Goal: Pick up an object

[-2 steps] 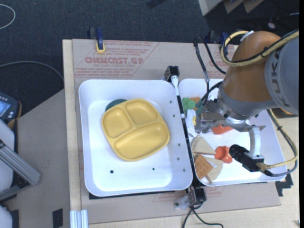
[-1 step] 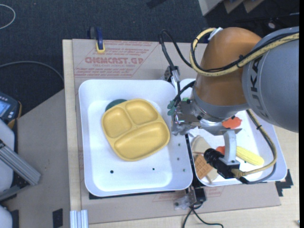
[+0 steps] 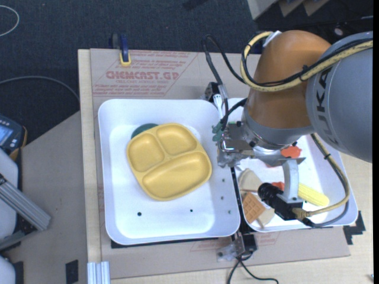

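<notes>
My gripper (image 3: 260, 160) hangs low over the left part of the right bin (image 3: 348, 201), mostly hidden under the grey and orange wrist. Below it lie a pale beige wedge (image 3: 249, 180) and a brown waffle-like piece (image 3: 253, 206). A yellow corn cob (image 3: 312, 195) lies to the right of them, and a small orange thing (image 3: 291, 152) peeks out beside the wrist. In the left bin (image 3: 107, 176) a yellow divided plate (image 3: 169, 160) lies tilted, with a dark teal thing (image 3: 144, 129) partly tucked under its far left edge.
The two bins meet at a shared wall (image 3: 233, 185) just left of the gripper. Both stand on a cardboard sheet (image 3: 142, 73) with a blue and yellow clamp (image 3: 124, 48) at its far edge. Cables run from the arm across the right bin.
</notes>
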You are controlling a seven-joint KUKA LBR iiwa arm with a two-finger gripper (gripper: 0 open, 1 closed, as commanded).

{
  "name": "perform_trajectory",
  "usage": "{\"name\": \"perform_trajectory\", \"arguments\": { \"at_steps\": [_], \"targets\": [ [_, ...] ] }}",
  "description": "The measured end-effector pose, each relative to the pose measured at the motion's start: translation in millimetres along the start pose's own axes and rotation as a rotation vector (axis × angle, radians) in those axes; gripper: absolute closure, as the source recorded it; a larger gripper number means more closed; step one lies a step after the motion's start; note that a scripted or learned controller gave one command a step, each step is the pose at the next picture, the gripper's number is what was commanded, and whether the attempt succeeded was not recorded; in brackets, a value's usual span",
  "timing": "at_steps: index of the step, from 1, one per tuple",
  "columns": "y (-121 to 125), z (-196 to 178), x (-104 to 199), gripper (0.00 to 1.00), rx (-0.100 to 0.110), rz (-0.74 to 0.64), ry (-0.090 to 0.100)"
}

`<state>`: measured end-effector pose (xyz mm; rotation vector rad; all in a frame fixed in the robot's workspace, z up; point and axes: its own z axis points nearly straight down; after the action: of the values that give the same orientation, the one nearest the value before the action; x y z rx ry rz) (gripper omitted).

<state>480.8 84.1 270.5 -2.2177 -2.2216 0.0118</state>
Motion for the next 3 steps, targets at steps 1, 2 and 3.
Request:
{"name": "perform_trajectory", "arguments": {
  "at_steps": [1, 2, 3],
  "targets": [
    [1, -7, 0, 1.00, 0.003, -0.001, -0.002],
    [0, -100, 42, 1.00, -0.014, -0.004, 0.005],
    [0, -103, 40, 1.00, -0.001, 0.000, -0.003]
  ]
}}
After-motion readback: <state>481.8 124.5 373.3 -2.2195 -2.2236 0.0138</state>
